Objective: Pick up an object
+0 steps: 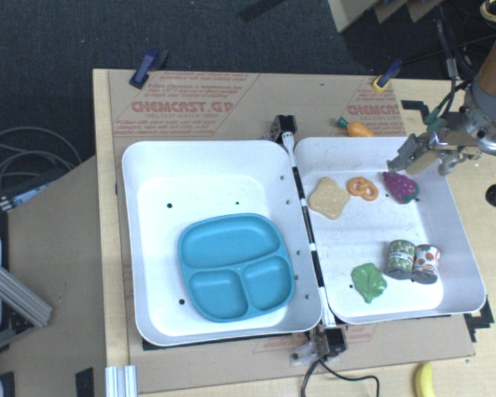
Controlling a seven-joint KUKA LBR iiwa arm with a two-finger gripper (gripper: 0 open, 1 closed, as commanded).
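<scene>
In the right bin [467, 259] lie a tan bread slice [328, 198], an orange pretzel [363, 188], a purple grape bunch [401, 186], two small cans [401, 257] [427, 264] side by side, and a green leafy piece [368, 281]. My gripper [426, 161] hangs over the bin's far right corner, just above and behind the grapes. It is open, with nothing between its fingers.
The left bin [149, 222] holds a blue divided plate [236, 265]. A small carrot [357, 127] lies on the bench behind the right bin, and a banana [424, 380] lies at the front edge. Blue clips [147, 67] [388, 75] mark the board's far corners.
</scene>
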